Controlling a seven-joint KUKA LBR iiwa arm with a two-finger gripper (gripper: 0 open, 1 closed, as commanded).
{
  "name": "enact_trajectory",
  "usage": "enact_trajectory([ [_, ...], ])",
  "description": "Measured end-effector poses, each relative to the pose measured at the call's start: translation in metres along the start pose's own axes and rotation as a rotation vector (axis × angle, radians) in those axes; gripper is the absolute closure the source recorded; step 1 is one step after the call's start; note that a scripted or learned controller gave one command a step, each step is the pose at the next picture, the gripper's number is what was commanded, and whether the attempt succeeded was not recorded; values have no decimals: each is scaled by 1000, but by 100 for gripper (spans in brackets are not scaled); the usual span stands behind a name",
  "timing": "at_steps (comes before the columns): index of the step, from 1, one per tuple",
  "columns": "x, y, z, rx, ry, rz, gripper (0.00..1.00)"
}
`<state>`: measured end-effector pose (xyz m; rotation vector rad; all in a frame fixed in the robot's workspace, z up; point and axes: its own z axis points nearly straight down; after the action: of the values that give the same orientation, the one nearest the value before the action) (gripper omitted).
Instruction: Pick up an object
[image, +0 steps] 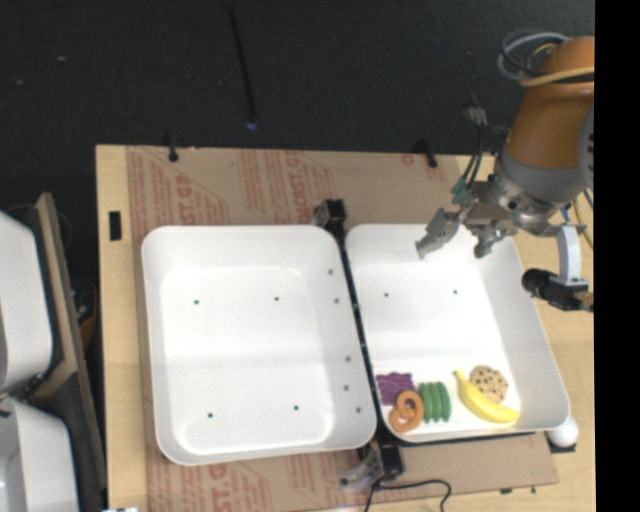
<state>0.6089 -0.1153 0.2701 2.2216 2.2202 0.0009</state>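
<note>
Currently I am hovering the tool (456, 238), fingers spread and holding nothing, over the right bin's (500, 300) far end; I am planning a descent onto the banana (484, 402), well apart.

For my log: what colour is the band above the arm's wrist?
Orange, the band above the grey wrist, seen in the camera view.

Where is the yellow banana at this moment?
The banana lies in the right bin, at its near right corner, just below the cookie and right of the green item.
</note>
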Motion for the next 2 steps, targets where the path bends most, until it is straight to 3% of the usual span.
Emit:
enact_trajectory([
  [2,-6,-13,120,6,0,0,0],
])
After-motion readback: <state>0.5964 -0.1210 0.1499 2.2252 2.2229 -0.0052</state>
